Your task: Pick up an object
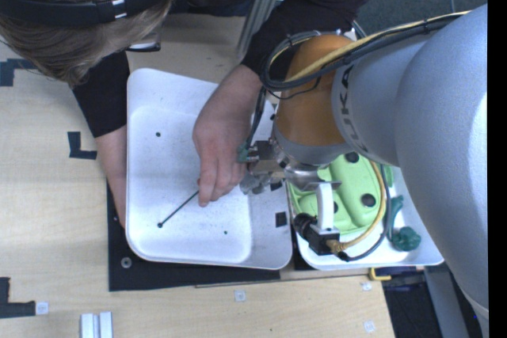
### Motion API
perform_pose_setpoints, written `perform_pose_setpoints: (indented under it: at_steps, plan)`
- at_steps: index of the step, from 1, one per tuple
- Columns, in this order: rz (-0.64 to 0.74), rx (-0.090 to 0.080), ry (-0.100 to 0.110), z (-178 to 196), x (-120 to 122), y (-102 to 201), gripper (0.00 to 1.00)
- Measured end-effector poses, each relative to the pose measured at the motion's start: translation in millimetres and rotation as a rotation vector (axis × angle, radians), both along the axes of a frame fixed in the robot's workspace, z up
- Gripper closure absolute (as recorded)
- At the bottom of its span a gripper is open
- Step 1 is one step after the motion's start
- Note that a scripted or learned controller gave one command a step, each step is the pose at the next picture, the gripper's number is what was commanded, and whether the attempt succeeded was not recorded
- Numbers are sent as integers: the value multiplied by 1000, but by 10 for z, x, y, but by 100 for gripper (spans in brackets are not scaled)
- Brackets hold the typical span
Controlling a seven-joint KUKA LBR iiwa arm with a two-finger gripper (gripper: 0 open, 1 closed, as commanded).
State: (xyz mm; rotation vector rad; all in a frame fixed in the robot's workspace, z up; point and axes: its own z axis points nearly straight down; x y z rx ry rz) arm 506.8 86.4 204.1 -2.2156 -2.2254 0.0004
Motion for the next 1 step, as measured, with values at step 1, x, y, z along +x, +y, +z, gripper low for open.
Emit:
perform_pose_setpoints:
  at_steps: [1]
  plan:
    - [-4, -1, 0, 1, 4, -21, 0]
